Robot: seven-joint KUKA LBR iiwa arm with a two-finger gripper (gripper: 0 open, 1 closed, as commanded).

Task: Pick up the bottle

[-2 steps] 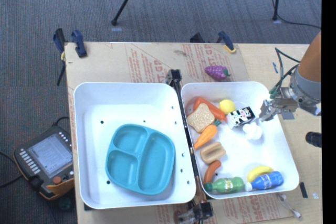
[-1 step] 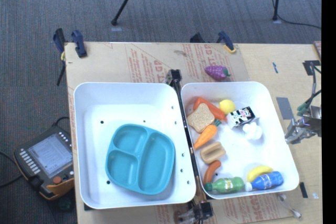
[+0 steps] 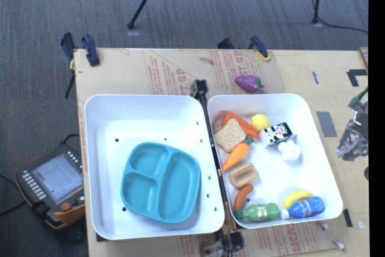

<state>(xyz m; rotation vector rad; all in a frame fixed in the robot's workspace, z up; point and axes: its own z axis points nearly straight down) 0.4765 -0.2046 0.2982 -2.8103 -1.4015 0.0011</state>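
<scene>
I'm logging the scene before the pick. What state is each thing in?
Green bottle: lying on its side, right bin's front edge.
Blue bottle: lying on its side, beside the green one.
Banana: resting against the blue bottle.
Milk carton: tipped over.
Blue plate: flat in the left bin.
Grapes: on the bench, outside the bins.

Bench [image 3: 180,72] with two bins [image 3: 102,129], grapes [image 3: 248,82]

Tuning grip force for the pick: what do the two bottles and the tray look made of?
The green bottle looks like glossy moulded plastic: even colour and a sheen, though the label is too small to read. The blue bottle also looks like smooth plastic, with a white cap. The blue tray seems rigid matte plastic, moulded into compartments with rounded edges. All are probably toys.
</scene>
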